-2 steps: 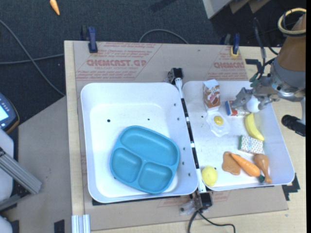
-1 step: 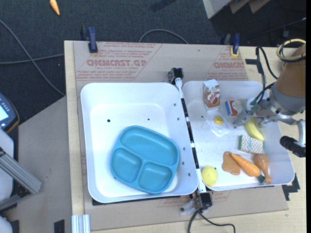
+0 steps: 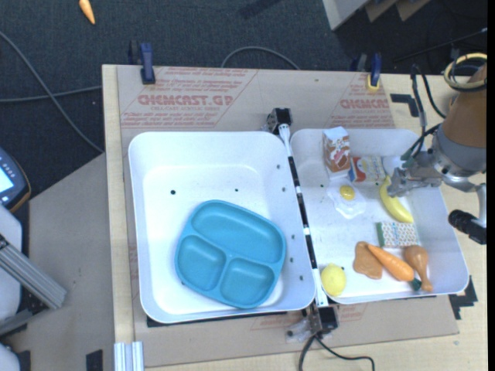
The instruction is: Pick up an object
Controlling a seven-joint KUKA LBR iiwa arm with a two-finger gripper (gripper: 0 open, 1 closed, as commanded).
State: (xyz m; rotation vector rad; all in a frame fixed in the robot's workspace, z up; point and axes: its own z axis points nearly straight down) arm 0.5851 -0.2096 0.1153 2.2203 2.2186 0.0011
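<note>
A blue divided plate [image 3: 230, 252] lies in the left white bin [image 3: 155, 161]. Two blue clamps [image 3: 145, 60] [image 3: 374, 71] grip the far edge of the bench board [image 3: 232, 95]. A small orange carrot-shaped toy [image 3: 87, 8] lies on the dark floor [image 3: 46, 76] beyond, near black cables [image 3: 46, 91].
</note>
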